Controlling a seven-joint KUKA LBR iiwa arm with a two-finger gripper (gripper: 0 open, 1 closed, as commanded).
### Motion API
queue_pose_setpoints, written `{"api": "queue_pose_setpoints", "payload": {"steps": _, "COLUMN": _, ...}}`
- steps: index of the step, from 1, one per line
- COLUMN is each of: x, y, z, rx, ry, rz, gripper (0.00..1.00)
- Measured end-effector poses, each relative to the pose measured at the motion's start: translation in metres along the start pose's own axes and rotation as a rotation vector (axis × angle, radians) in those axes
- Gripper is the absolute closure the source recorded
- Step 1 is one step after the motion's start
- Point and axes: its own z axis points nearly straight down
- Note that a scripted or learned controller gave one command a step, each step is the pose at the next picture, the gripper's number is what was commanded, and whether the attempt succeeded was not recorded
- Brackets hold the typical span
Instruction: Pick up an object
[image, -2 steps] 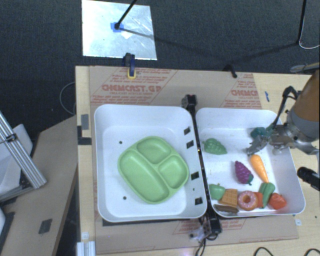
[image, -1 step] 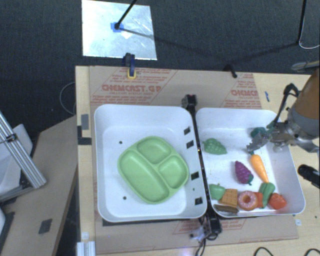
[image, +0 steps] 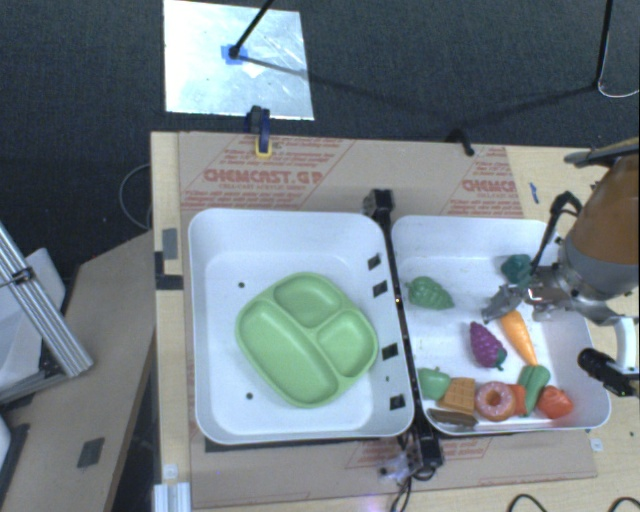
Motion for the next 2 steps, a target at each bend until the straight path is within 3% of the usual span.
{"api": "queue_pose_setpoints", "payload": {"steps": 1, "x": -0.011, "y": -0.003, "z": 0.045, "rx": -0.012, "ry": -0.009, "rz": 0.002, "gripper": 0.0}}
{"api": "queue_pose_setpoints", "payload": {"steps": 2, "x": -0.011, "y": -0.002, "z": 0.068, "rx": -0.002, "ry": -0.001, "rz": 0.0, "gripper": 0.0}}
